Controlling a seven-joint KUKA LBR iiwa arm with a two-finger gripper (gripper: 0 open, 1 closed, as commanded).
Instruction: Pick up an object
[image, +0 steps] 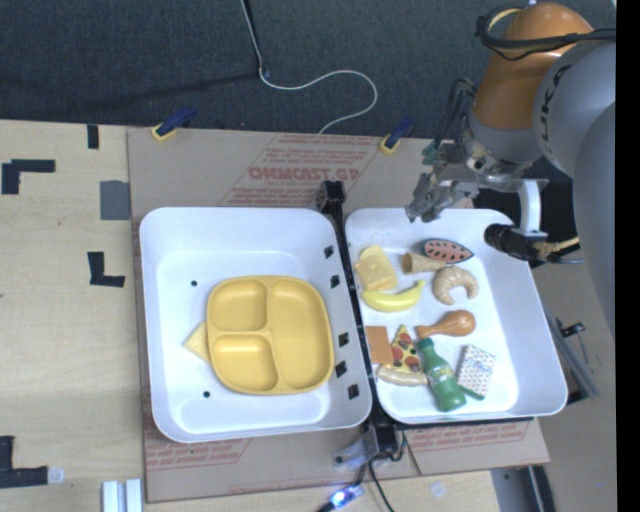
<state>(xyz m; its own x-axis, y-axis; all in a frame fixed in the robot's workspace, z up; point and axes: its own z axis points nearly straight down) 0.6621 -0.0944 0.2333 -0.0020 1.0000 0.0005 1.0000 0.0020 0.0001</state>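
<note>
The right bin (520, 290) holds toy food: a yellow banana (393, 296), a cheese wedge (376, 267), a croissant (455, 285), a chicken drumstick (450, 325), a dark oval piece with red dots (446, 249), a pizza slice (403, 352), a green bottle (440, 374) and a small patterned packet (475, 368). My gripper (424, 205) hangs above the bin's far left corner, with nothing between its fingers. It sits well clear of the food, up and to the left of the oval piece.
The left bin (170, 250) holds a yellow divided plate (270, 333). A black hinge strip (340, 270) runs between the bins. A white cable (320, 80) lies on the dark cloth behind. Cardboard lies under both bins.
</note>
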